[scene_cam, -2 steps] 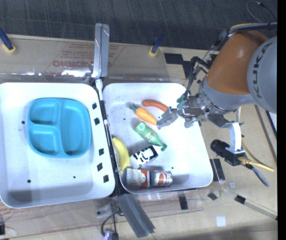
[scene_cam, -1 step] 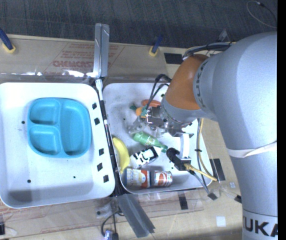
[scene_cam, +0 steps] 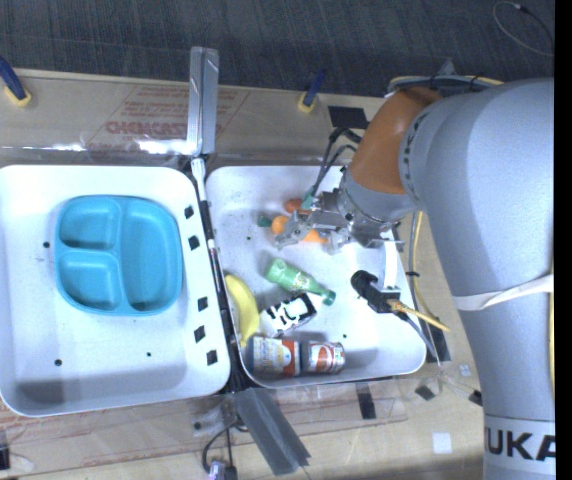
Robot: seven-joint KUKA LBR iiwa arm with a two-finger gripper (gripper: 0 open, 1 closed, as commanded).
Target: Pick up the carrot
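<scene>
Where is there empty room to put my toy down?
The left bin has bare floor between the blue plate and its near rim. The right bin is crowded: carrot, green bottle, banana, can. Only its far left corner is bare.

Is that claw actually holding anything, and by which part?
Cannot be told. The claw hangs right over the carrot, and its bulk hides any grip.

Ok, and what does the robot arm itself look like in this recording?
A bulky, smooth grey arm with rounded casings, dark KUKA lettering on one segment and a glossy orange band above the wrist. Thin dark cables run to a small metallic grey gripper.
</scene>
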